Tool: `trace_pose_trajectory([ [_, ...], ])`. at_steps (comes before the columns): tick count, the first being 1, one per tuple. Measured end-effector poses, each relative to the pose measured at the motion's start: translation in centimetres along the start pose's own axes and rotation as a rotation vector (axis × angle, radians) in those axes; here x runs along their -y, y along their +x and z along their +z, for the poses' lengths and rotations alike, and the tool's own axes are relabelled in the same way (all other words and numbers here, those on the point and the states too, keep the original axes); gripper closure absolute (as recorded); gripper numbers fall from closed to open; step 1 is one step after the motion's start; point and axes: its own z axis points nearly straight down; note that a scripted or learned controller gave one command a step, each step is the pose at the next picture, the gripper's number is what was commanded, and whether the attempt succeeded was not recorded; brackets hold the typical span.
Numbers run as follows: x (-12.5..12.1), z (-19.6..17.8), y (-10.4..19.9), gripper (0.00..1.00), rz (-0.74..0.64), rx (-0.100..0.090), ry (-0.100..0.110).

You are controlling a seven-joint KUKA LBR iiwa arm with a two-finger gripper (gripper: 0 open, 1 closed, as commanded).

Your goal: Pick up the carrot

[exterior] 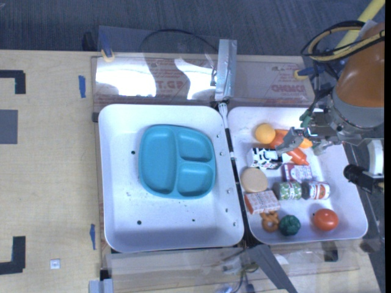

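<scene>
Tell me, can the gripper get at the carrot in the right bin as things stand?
Probably yes. The gripper hangs right over the carrot in the right bin, with nothing lying on top of it. The orange ball and the black-and-white carton sit close beside it and could crowd the grasp.

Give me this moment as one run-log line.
gripper low in right bin | over carrot beside orange | grasp unconfirmed | blue plate in left bin
</scene>
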Motion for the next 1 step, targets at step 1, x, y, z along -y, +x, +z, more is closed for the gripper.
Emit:
trace_pose_trajectory([
  [1,-9.17,1.30,-3.07,0.00,-0.083,0.002,-0.002],
])
